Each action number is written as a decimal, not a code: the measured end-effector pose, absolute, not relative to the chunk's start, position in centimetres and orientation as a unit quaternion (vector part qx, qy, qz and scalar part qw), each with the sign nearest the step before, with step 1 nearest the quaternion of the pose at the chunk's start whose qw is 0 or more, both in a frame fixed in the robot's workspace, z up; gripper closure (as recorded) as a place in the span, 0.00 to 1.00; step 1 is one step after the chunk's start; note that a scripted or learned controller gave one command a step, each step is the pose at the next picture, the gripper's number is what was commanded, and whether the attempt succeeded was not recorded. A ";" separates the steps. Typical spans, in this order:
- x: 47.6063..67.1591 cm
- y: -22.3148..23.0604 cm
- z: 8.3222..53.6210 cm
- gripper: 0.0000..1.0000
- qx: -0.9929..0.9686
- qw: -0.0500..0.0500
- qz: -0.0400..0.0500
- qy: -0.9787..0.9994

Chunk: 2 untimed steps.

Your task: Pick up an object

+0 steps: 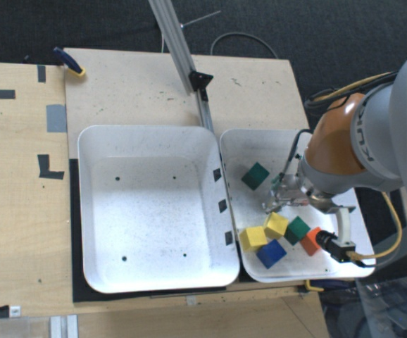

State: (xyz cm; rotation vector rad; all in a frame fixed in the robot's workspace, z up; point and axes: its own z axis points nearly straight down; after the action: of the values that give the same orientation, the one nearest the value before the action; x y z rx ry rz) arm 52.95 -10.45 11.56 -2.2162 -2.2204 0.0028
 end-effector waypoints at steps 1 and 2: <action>53.3 -10.2 17.8 1.00 -0.706 -0.002 -0.001 -0.708; 53.8 -10.6 22.2 1.00 -0.707 -0.002 -0.001 -0.708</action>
State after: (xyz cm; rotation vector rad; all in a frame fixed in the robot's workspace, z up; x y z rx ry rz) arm 53.78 -10.64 22.19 -2.2224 -2.2251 -0.0031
